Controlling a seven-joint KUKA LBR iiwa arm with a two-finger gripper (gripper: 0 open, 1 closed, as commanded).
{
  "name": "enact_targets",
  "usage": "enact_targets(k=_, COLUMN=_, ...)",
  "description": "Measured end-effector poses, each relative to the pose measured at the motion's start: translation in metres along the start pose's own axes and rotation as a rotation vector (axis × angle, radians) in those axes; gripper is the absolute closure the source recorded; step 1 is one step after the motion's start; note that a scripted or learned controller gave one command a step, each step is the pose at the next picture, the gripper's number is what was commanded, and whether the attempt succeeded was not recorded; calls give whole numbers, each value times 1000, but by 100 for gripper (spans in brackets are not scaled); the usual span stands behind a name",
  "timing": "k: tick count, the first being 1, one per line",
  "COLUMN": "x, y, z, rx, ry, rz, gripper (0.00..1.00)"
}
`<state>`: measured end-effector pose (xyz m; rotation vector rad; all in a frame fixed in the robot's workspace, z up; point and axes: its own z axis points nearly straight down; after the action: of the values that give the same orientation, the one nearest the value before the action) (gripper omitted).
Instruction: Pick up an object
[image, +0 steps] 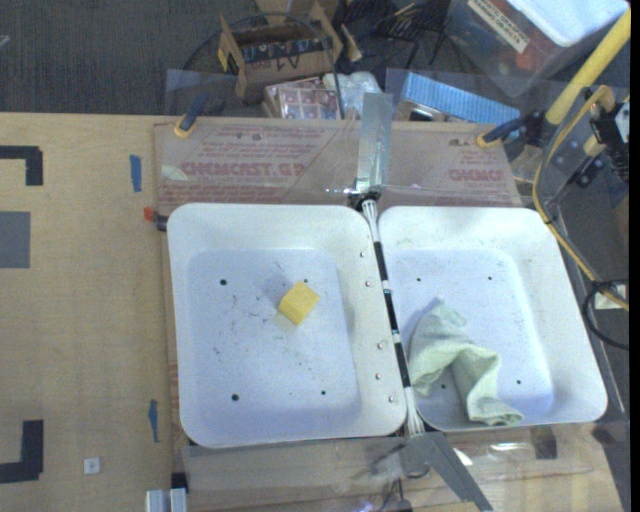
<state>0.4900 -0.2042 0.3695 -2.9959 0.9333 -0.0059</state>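
Note:
A small yellow block (298, 303) lies in the middle of the left white bin (200, 235). A crumpled pale green cloth (458, 363) rests in the near left part of the right white bin (530, 240).
A cardboard sheet (300, 165) stands behind both bins. Clutter, boxes and cables lie beyond it at the back. Yellow cabling and grey hardware (590, 130) stand at the far right. The wooden bench (70, 330) stretches out left of the bins.

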Motion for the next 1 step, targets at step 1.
enact_targets(k=1, x=8, y=14, z=13, rx=1, ry=-2, rz=-406, gripper=100)
